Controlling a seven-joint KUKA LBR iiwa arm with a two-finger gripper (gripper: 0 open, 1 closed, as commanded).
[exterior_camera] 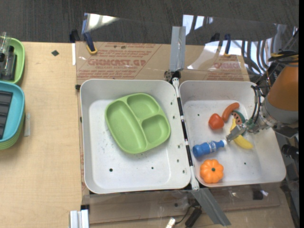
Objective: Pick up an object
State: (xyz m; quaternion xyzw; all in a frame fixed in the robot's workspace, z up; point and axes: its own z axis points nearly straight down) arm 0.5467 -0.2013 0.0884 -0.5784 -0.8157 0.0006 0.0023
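Nearest in the right bin (266, 172): pumpkin (211, 170) at the front edge, blue bottle (208, 148) just behind. My gripper (239, 131) is low over the banana (242, 141), touching or nearly so; can't tell if I'm clenched or released. Red pepper (216, 121) and sausage (230, 109) beyond. Green plate (137, 122) lies in left bin (95, 170).

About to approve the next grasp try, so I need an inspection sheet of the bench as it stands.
Surface: wooden bench bearing left bin and right bin.
Job's things: blue bottle, orange pumpkin, yellow banana, orange-red toy, curved red piece, all in the right bin.
Clutter: green divided plate in the left bin.
Grippers: gripper low by the banana.
Cables: bundle upper right.
Surroundings: stacked trays far left.
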